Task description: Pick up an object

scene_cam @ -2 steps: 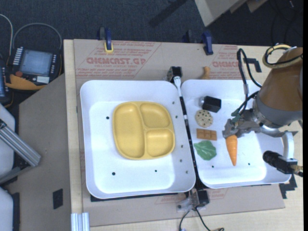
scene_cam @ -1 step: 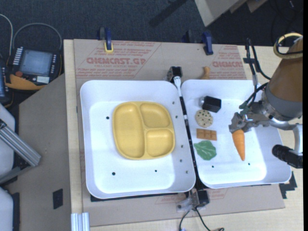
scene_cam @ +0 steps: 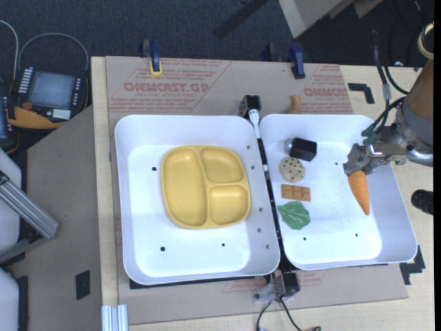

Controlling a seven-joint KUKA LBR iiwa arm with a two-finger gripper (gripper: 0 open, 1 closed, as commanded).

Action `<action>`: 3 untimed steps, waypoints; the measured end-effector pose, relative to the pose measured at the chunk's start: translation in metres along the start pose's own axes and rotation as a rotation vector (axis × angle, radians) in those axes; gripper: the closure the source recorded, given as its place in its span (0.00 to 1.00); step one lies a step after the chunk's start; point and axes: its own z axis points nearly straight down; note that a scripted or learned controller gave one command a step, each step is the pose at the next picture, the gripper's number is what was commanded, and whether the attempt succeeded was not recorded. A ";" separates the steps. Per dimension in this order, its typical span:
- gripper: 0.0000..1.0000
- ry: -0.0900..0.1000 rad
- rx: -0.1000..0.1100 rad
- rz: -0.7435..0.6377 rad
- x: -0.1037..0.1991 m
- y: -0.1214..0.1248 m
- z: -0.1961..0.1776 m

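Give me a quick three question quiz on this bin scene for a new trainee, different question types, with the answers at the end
1. True or false: the yellow divided plate lies in the same bin as the carrot.
2. Multiple choice: which item in the right bin lies nearest the gripper? A) green leaf B) carrot C) cookie
3. Fill in: going down the column in the right bin, the items are the black block, the cookie, the brown cracker, then the ____.

Key
1. False: the plate lies in the left bin, the carrot in the right.
2. B
3. green leaf
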 end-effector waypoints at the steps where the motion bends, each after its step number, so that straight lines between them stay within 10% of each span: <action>1: 1.00 0.003 0.003 -0.007 0.055 0.026 0.002; 3: 1.00 0.003 0.006 -0.005 0.146 0.059 0.033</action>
